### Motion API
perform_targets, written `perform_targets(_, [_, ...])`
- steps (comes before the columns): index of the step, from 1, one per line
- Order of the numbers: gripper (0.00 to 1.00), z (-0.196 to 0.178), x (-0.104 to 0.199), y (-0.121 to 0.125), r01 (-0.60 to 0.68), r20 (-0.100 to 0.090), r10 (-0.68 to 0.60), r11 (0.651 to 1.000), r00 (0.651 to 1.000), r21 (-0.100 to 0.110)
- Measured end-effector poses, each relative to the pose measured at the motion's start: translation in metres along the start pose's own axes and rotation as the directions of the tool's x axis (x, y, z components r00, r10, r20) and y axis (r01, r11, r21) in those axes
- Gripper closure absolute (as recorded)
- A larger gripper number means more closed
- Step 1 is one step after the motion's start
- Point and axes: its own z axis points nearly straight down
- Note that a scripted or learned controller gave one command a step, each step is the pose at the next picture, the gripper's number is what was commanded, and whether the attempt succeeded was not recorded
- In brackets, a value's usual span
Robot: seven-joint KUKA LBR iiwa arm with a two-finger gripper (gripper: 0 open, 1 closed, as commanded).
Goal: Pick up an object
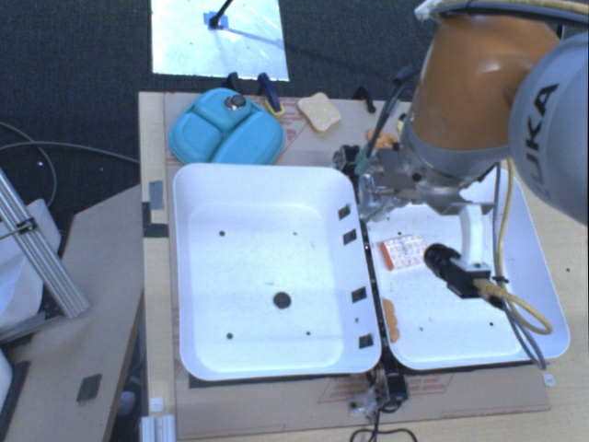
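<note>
Pincer (373, 194) hangs low at the right bin's (543, 339) upper-left corner, its state impossible to tell, with nothing visibly lifted, so the pick seems undone: the red-and-white packet (402, 251) lies in that bin just below.

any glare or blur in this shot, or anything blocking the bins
Camera view: strong glare on the shiny sheet behind the bench; the arm looms large and soft-edged, covering the upper part of the right bin; the left bin is evenly lit, its inner faces slightly washed out.
</note>
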Motion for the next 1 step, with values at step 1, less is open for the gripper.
perform_targets(1, [1.0,0.091,0.0547,0.0096,0.003,0.003,-0.003,1.0,1.0,0.024])
